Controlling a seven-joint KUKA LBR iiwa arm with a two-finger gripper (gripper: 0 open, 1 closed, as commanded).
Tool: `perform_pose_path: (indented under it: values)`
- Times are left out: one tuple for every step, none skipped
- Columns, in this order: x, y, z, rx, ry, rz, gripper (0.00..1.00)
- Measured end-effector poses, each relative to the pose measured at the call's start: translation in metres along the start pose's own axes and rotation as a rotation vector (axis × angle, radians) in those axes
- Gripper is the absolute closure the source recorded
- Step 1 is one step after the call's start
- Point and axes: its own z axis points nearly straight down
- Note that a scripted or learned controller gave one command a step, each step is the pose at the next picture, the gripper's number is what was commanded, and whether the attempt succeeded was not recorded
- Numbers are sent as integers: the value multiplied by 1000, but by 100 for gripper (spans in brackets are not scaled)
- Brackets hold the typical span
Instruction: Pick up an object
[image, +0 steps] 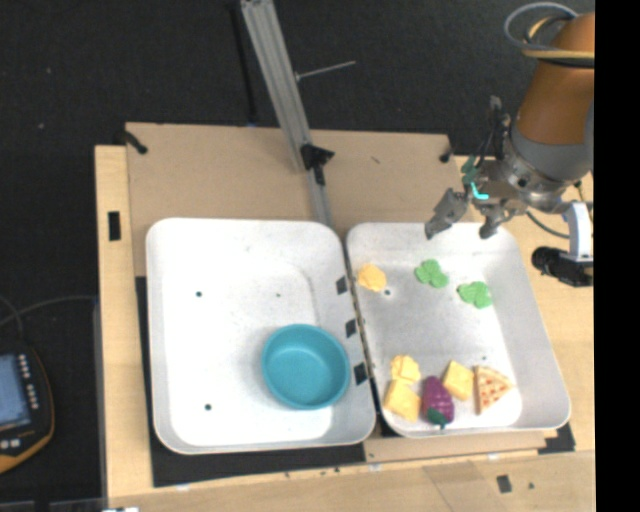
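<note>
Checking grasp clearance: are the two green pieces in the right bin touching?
Apart. The camera view shows bare white bin floor between the left green piece and the right green piece.

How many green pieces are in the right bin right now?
2. One green piece lies in the upper middle of the right bin; the other green piece sits just right of it and slightly nearer the camera. Both lie below the claw. None looks hidden.

1 fixed camera above bench (420, 150), slanted down over 2 bins (180, 250).
</note>
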Motion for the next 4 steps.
perform_pose_path:
  values:
    - [-7,-9,51,6,-1,4,0]
    - [-3,-9,94,5,0,4,0]
    - [-1,-19,142,5,0,4,0]
    - [-2,-17,128,-3,-1,10,100]
